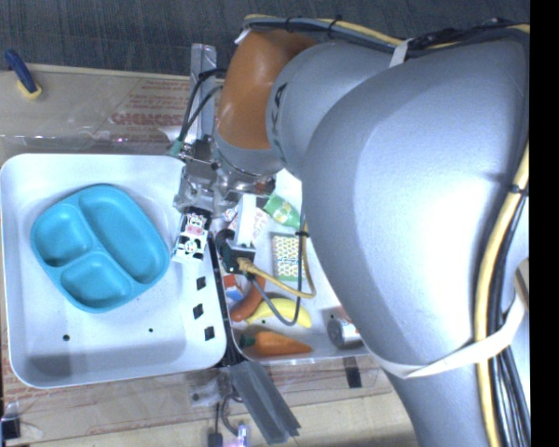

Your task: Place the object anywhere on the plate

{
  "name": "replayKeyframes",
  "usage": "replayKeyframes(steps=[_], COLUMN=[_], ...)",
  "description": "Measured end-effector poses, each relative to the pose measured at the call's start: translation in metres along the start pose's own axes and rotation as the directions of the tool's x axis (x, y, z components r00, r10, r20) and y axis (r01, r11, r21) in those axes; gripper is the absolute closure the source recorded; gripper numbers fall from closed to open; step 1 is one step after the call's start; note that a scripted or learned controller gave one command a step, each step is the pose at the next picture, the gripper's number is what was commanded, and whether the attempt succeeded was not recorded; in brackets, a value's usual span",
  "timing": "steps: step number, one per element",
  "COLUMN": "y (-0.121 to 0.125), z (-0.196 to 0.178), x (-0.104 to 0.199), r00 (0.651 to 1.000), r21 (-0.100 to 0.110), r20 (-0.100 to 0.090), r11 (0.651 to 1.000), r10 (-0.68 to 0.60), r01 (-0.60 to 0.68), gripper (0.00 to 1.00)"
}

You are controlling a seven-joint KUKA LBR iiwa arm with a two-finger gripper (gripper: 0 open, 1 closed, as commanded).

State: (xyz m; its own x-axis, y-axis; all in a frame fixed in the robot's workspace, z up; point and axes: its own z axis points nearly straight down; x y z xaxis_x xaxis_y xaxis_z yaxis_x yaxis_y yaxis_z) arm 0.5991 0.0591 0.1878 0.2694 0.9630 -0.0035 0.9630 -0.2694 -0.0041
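Camera view: arm (391,156) over toy-cluttered right bin (303,352), blue plate (98,245) leftward.

From my seat, the arm (391,175) reached in from the right, wrist bent down, gripper (197,214) hanging low; I couldn't read more.

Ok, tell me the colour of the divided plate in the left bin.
Light blue plate, seen in the camera view.
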Motion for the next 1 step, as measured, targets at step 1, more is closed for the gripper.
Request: replayKeyframes(steps=[1], y=[0.0002], z=[-0.0057], x=[0.0002], r00=[1.000], r21=[0.005], r20=[0.003], r11=[1.000], r10=[-0.007], r01=[0.007], gripper=[1.00])
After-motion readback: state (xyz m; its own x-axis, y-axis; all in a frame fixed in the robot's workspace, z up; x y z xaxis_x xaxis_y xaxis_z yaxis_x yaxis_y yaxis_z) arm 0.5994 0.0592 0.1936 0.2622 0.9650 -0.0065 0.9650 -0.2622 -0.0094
